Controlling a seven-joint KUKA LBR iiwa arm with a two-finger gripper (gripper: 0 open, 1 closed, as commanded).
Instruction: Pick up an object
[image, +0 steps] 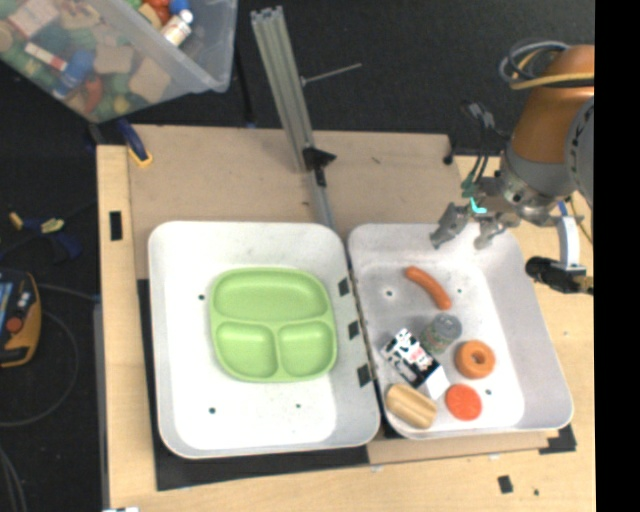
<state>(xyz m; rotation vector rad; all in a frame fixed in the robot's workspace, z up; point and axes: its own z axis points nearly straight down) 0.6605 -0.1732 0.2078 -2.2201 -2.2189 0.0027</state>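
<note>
Gripper (467, 226) hangs over the right bin's (540, 330) far edge, fingers apart and seemingly empty, though the view is soft. Sausage (428, 287) lies nearest, just below and left of it, its long axis slanting down toward the right.

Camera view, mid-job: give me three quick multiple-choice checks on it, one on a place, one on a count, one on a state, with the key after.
1. Where does the green divided plate lie?
A. In the left bin
B. In the right bin
C. On the bare bench

2. How many compartments does that plate have?
A. Two
B. Three
C. Five

3. What is between the fingers of the gripper?
A. The hot dog
B. The orange donut
C. Nothing

Key: 1 A, the plate sits mid left bin. 2 B, one wide section above two small ones. 3 C, the fingers are spread over the right bin's far edge, with the toys lying below them.
</note>
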